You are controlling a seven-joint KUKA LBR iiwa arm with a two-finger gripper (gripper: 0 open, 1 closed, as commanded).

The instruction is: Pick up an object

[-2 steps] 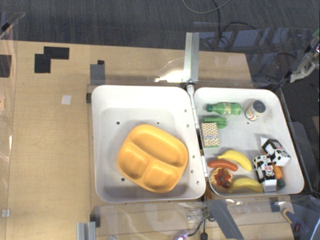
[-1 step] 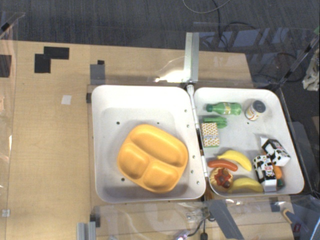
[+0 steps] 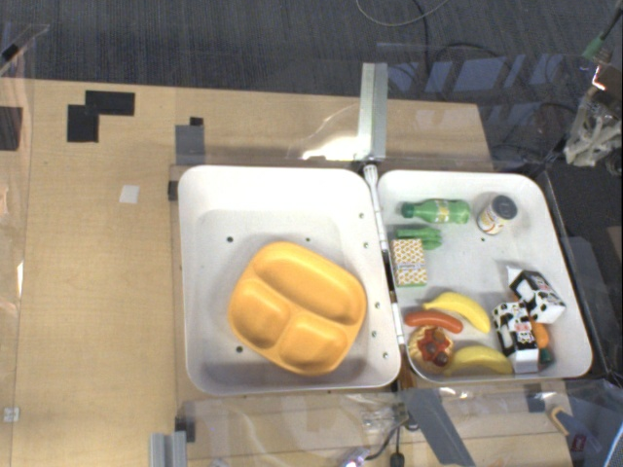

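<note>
A yellow three-compartment plate (image 3: 297, 306) lies in the left bin (image 3: 214, 202), toward its front. The right bin (image 3: 560, 261) holds several small things. A green bottle (image 3: 435, 211) lies on its side at the back, beside a small round can (image 3: 496, 214). A smaller green item (image 3: 419, 236) and a yellow patterned packet (image 3: 409, 262) lie along the left wall. Two bananas (image 3: 459, 308) (image 3: 482, 360), a red sausage (image 3: 433, 320) and a round reddish food piece (image 3: 433, 346) crowd the front. Black-and-white cow-pattern cartons (image 3: 537, 298) (image 3: 511, 321) and a small orange piece (image 3: 540, 336) sit at the front right.
A metal post (image 3: 375, 115) stands behind the seam between the bins. Black marker shapes (image 3: 97, 113) lie on the wooden bench at the back left. Cables (image 3: 409, 8) run over the dark floor beyond, and pale equipment (image 3: 592, 134) stands at the far right.
</note>
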